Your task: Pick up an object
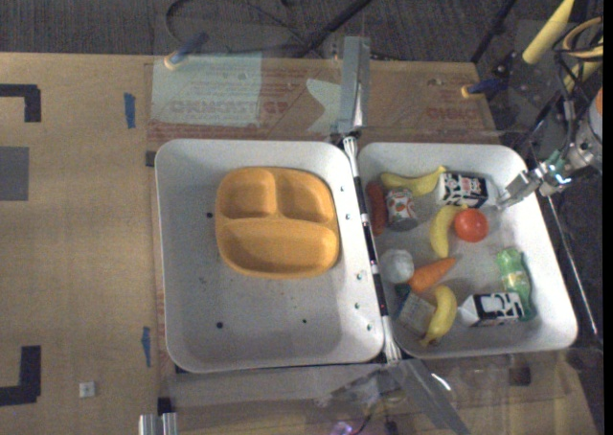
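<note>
The right bin (551,232) holds several toy foods. A white and black carton (465,189) lies near its back, with a red tomato (470,224) just in front of it. A carrot (433,273), a green bottle (514,270), a second carton (496,309) and three bananas (412,179) (441,230) (441,313) lie around them. My gripper (533,182) hangs over the bin's far right corner, just right of the back carton, with nothing seen in it.
An orange divided plate (278,222) sits in the left bin (192,309). A small can (400,210), a red piece (375,208) and a pale ball (397,265) lie along the right bin's left wall. Stands and cables crowd the floor at the back right.
</note>
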### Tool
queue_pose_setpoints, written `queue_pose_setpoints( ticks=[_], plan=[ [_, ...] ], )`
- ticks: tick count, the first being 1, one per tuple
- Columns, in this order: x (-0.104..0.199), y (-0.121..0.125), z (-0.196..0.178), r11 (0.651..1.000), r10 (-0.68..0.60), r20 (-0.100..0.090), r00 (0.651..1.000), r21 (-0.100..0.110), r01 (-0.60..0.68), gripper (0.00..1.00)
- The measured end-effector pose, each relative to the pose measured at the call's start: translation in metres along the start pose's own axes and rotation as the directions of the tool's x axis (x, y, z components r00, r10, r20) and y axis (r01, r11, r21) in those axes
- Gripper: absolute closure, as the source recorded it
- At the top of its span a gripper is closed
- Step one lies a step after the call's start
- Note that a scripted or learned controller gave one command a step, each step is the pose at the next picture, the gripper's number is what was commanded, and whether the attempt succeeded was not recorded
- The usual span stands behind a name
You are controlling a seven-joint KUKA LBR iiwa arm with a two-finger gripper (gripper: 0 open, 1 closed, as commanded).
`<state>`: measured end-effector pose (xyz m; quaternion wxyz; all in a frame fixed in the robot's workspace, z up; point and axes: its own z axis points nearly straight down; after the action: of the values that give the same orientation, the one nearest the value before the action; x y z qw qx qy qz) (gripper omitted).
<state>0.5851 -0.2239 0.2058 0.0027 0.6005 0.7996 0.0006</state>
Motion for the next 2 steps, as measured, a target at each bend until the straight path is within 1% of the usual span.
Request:
queue_pose_setpoints(
  ticks=[1,2],
  plan=[
    [0.008,0.002,0.099,0.999,0.032,-0.01,0.999,0.001,-0.032,0.0],
    [0.027,0.048,0.121,0.99,-0.138,-0.004,0.99,0.006,0.139,0.0]
  ],
)
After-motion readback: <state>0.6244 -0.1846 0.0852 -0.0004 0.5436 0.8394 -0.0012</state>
